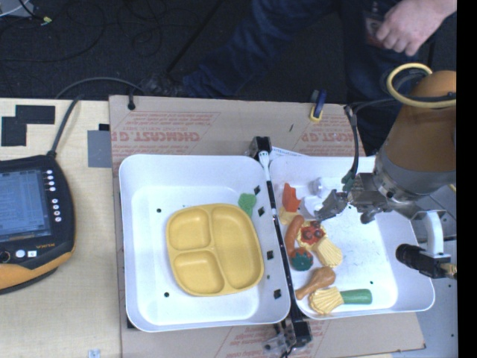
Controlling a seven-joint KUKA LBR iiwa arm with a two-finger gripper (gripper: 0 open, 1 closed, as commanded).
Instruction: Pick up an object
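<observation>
My claw (325, 209) hangs over the right bin (406, 293); I cannot tell whether it is apart or together. Below it in that bin lie toy foods: a hot dog (293, 231), pizza slice (312, 236), drumstick (319, 280), green cylinder (356, 297). The left bin (141, 200) holds a yellow divided plate (214, 247).

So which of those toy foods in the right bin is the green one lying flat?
The green stick at the near edge, beside the ridged yellow piece; the others are orange, red or yellow.
</observation>
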